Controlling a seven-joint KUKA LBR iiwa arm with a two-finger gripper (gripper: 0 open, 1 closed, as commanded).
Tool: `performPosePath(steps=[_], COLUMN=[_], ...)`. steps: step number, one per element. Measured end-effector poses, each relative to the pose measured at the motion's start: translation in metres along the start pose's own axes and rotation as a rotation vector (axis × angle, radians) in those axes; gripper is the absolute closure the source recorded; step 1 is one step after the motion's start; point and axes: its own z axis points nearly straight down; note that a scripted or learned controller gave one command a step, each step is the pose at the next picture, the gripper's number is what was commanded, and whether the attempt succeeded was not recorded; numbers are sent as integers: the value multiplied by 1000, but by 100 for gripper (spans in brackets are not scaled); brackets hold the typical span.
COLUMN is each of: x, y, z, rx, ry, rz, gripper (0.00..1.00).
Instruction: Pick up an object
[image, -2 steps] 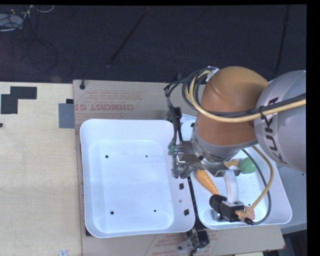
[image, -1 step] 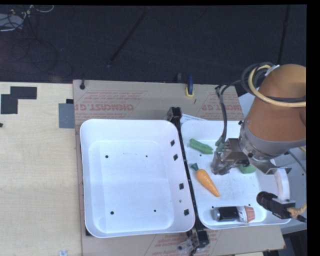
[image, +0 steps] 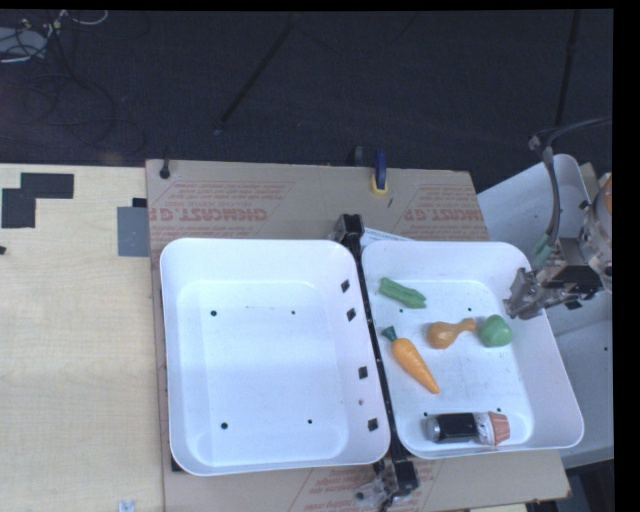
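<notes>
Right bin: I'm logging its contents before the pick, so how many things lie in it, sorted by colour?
Green: 2, a pod and a round ball
Orange: 2, a carrot and a small gourd
Dark: 1, a bottle lying on its side
Total: 5

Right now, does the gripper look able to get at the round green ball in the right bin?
Probably yes: the gripper hangs just right of the round green ball, with nothing between them.
</notes>
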Motion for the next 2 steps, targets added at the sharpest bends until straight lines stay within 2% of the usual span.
performPosePath(steps=[1, 2], x=[89, 111], y=[16, -1], z=[11, -80], rx=[9, -1], ry=[5, 5], rz=[-17, -12], gripper=[100, 100])
